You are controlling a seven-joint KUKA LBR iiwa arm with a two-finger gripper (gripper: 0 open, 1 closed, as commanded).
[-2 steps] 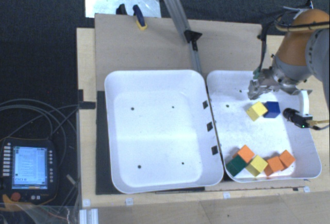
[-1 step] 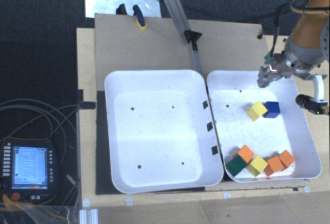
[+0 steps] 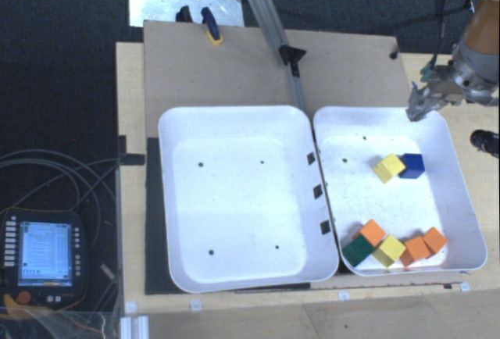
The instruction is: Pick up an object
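The left bin [image 3: 238, 197] holds no blocks. In the right bin [image 3: 461, 197], near its front edge, sit a green block [image 3: 358, 251], two orange blocks [image 3: 373, 233] [image 3: 423, 244] and a yellow block [image 3: 388, 251], all touching. Mid-bin, a second yellow block [image 3: 388, 168] touches a blue block [image 3: 412, 165]; bare floor lies between the groups. All are cubes, with no long axis. The gripper [image 3: 418, 107] hangs over the far right corner, holding nothing.

One camera hangs above the bench [image 3: 258, 68], looking down at a slant from the near side. It stands far enough back to take in both white bins, the left bin [image 3: 234, 201] and the right bin [image 3: 457, 173], side by side, plus dark floor and a handheld control pendant [image 3: 43, 255] at lower left.
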